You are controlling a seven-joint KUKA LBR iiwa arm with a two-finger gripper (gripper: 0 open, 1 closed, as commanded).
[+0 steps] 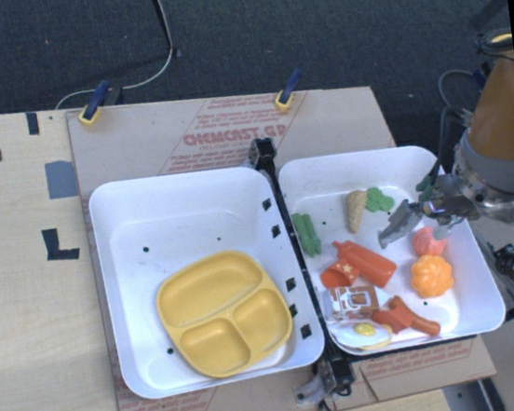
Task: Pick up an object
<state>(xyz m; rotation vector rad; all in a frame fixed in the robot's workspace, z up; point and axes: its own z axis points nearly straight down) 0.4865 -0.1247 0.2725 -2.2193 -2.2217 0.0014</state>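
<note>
Jaws (pixel 407 219) over right bin (pixel 327 170), pink toy (pixel 428 242) partly hidden

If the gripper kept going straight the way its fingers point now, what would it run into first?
The gripper points leftward and slightly down across the right bin. Probably the orange toy lying mid-bin would come first, though depth is unclear from this view; it might pass over it toward the green piece by the divider.

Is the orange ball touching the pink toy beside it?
Touching, as far as the camera view shows: the orange ball sits against the pink toy in the right bin, with no white floor between them.
</note>
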